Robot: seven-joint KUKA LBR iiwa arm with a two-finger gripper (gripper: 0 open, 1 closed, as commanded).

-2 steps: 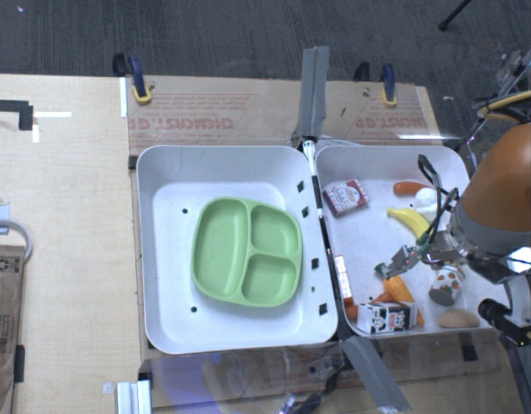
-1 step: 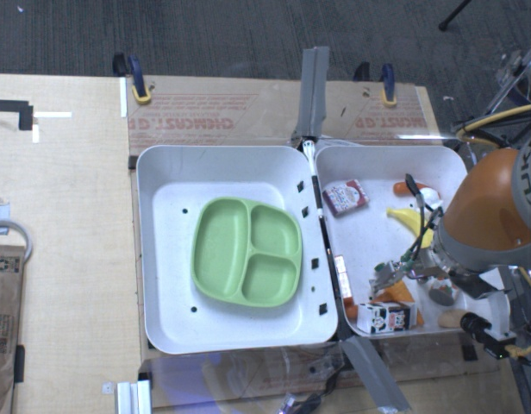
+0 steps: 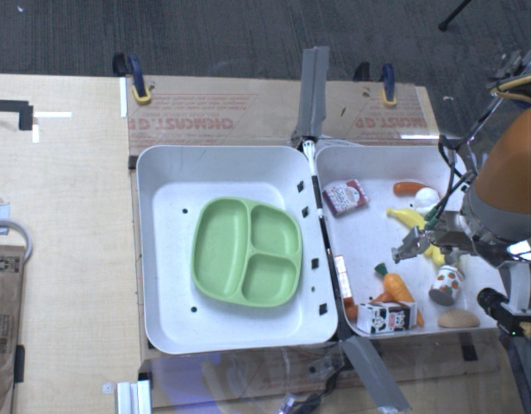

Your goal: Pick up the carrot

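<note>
**Jaws Beside the Carrot, Not Yet On It**

Dark carpet behind, pale wooden desk [image 3: 67,231] in front, bearing two shallow white bins side by side. Left bin [image 3: 162,317] occupied by a green divided plate [image 3: 246,251]. Right bin [image 3: 369,158] crowded with toy food: a red packet [image 3: 346,197], a banana [image 3: 407,217], a small milk carton [image 3: 384,317] with a cow print, a tan potato-like lump [image 3: 458,318], an orange-red piece [image 3: 411,188] near the far wall.

Carrot [image 3: 395,285] lay on the floor of the right bin, toward the near wall, just behind the carton. Long axis slanted, green top [image 3: 382,270] toward the upper left, orange body running down and right.

Jaws [image 3: 414,247] hung low over the bin, reaching in from the right, just up and right of the carrot's green end. Appeared spread apart, nothing seen between them. Judged: a short move down and toward the near-left needed to straddle the carrot across its slanted axis.

Fingertips dark and small against the clutter, so exact spread hard to read. Carrot's lower end partly masked by the carton. Arm [image 3: 507,179] cut off at the picture's edge.
</note>
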